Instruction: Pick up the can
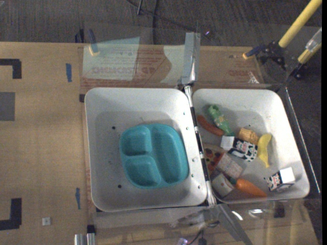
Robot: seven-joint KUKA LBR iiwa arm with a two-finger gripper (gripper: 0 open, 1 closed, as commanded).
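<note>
the can (222, 183) lies on its side w/ its open round end toward us, in the right bin (286, 111), at that bin's front-left corner, close against the divider. just to its right we see a carrot (250, 188), and just behind it a pinkish ridged block (229, 165). farther back there's a red pepper-like piece (210, 126), a green toy (218, 116), a corn cob (249, 135), a yellow banana (264, 149) and a black-and-white cow-print carton (243, 149); a second small carton (281, 179) sits near the front-right corner. the left bin (102, 111) holds a teal divided tray (153, 155) w/ three compartments. we can't tell the pincer's state from this view, so no call on released or clenched.
</note>
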